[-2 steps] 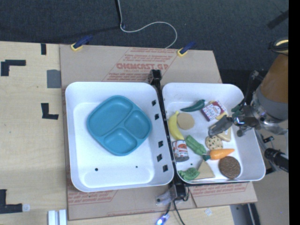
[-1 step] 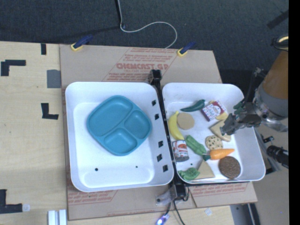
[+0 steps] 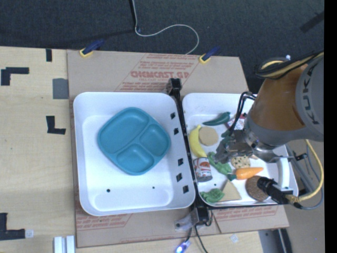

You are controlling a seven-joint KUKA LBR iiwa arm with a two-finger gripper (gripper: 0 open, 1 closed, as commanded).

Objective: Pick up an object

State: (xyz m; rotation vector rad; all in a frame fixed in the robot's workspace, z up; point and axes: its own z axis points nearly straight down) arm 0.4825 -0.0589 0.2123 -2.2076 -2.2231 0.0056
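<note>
The right bin (image 3: 210,101) holds several toy foods: a yellow banana (image 3: 195,142), a tan round cookie (image 3: 208,136), a green pepper (image 3: 217,119), an orange carrot (image 3: 247,173), a small can (image 3: 203,169), a brown round piece (image 3: 256,188), a tan wedge (image 3: 231,192) and a green leafy piece (image 3: 212,195). My gripper (image 3: 227,153) hangs low over the middle of this bin, just right of the cookie and above a green item (image 3: 220,166). The wrist hides its fingertips.
The left bin (image 3: 87,141) holds a blue divided plate (image 3: 134,139). Black clips run along the divider between the bins. A white cable lies on the dark floor at the back. The arm's grey and orange body covers the right bin's far right side.
</note>
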